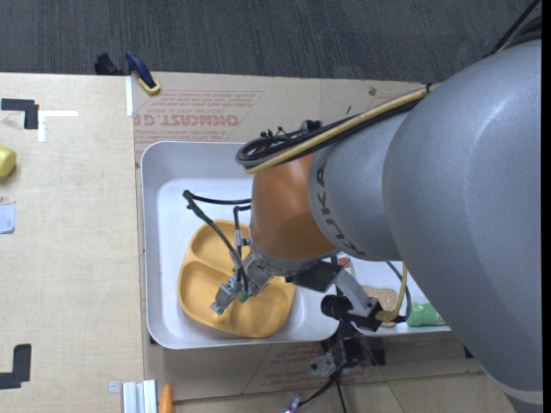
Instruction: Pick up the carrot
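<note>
Grey metal takes up most of what I see: the arm (pixel 465 196) sweeps in from the right and covers the right-hand side of the desk (pixel 69 274), its orange band (pixel 280 213) sitting over the left white bin (pixel 155 231). A printed sheet of cardboard (pixel 198 114) lies under that bin, on the pale wood. Inside the bin rests a yellow divided plate (pixel 202 274), pushed toward the near wall, and the jaws hang low over the plate's right-hand part, pointing down and to the left, close to its surface or touching it. At this size I cannot tell whether the jaws are open or closed, and I see nothing I could call gripped. A black and yellow cable (pixel 344 127) runs along the arm and loops above the orange band, and a thinner black lead (pixel 211 218) trails across the bin toward the wrist. Of the right bin (pixel 372 275) I get a narrow strip below the arm, with a tan object (pixel 385 300) and a small green one (pixel 422 315) near each other. I cannot tell where the carrot lies, since the arm hides much of both bins. Well apart on the far left of the desk sits a small yellow object (pixel 4 162), and a blue and yellow clamp (pixel 142 73) grips the far edge.
</note>
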`<state>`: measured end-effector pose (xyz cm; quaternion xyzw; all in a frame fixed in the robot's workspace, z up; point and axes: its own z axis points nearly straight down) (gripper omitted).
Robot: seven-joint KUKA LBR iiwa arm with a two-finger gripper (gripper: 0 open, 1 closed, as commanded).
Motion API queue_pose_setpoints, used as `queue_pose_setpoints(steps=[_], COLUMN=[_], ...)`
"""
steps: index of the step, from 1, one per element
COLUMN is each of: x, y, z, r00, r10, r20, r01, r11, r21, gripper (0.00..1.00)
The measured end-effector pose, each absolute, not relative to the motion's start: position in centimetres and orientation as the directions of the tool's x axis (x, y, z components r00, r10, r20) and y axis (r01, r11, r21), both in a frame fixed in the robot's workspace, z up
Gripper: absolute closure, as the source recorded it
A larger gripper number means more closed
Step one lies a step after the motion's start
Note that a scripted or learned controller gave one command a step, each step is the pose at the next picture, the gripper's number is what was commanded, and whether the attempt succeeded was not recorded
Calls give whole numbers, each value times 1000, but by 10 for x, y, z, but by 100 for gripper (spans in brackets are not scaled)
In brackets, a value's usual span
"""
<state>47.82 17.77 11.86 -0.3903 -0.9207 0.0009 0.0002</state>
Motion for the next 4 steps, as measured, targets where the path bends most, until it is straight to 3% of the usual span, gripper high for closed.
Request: queue_pose_setpoints(steps=[1, 2, 3, 4], x=[482, 492, 507, 501], y=[210, 204, 214, 205], z=[94, 105, 164, 110], r00=[-578, -570, -340, 48], r10=[816, 821, 940, 999], r20=[-9, -33, -3, 0], r01=[816, 821, 941, 999], r11=[578, 570, 340, -48], r21=[8, 31, -3, 10], gripper=[0, 100, 100, 100])
